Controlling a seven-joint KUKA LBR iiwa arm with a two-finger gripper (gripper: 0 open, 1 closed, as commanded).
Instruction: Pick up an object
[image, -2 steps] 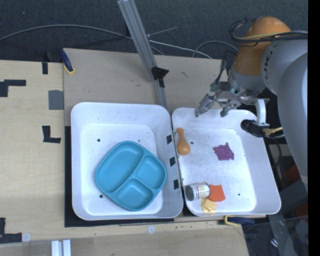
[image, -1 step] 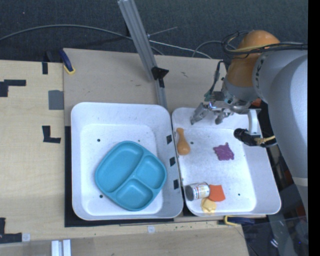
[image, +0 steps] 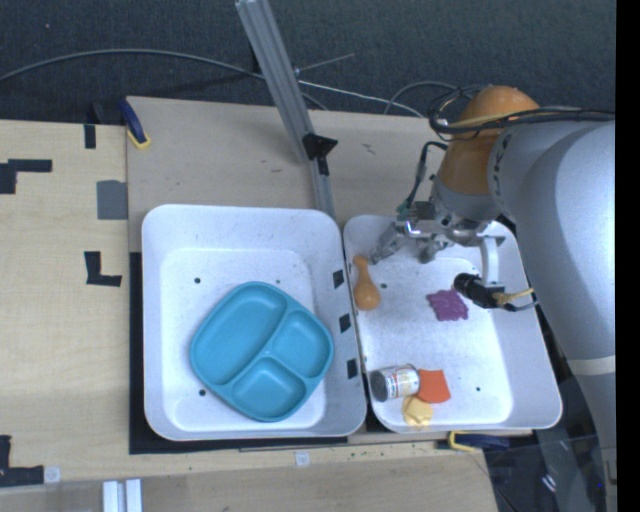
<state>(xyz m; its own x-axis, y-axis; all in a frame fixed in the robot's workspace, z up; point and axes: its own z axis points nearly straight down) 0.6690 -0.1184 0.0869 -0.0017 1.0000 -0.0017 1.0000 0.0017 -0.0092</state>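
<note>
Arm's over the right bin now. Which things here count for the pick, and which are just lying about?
For the pick: gripper; in the right bin, purple piece, tan wooden piece, small can, orange piece, yellow piece.

Lying about: blue divided plate in the left bin.

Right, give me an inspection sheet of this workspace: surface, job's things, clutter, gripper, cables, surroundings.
Surface: wooden bench bearing left bin and right bin.
Job's things: in the right bin, purple piece, orange-brown pear-shaped item, small can lying beside orange piece and yellow piece.
Clutter: blue divided plate in the left bin.
Gripper: gripper above the right bin's far end, holding nothing seen.
Cables: black cable looped on the wrist; thin cables on the floor.
Surroundings: metal post, dark carpet.
</note>
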